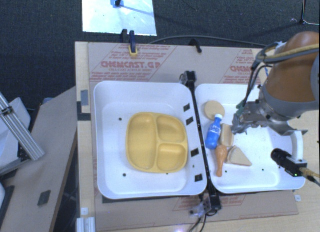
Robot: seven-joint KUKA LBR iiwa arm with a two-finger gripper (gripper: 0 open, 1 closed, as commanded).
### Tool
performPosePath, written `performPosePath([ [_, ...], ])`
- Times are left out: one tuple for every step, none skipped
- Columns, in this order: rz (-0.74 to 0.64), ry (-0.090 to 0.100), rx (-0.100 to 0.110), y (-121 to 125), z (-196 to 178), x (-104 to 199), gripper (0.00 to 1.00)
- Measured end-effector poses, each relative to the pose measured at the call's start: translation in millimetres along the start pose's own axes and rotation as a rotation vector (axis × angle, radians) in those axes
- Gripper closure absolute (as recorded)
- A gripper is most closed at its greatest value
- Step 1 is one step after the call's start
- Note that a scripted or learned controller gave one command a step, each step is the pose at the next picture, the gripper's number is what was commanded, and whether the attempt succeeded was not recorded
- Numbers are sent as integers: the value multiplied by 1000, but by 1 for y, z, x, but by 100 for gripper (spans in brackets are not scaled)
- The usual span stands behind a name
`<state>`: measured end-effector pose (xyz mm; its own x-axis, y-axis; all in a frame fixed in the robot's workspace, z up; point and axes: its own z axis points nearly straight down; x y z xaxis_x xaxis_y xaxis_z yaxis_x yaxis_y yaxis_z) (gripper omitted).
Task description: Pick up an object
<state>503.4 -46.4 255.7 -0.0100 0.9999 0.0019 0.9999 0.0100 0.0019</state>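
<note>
The gripper, its grasp impossible to judge, hovers in the approach step just right of the blue bottle, so it likely needs lowering leftward.

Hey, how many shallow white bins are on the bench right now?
2. The left shallow white bin holds a yellow divided plastic plate; the right shallow white bin sits beside it, under the arm, holding a blue bottle and other small items.
</note>
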Motion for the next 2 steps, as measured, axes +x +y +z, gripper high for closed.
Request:
performPosePath([
  [0, 1, 2, 0, 17, 56, 100],
  [0, 1, 2, -1, 32, 108, 100],
])
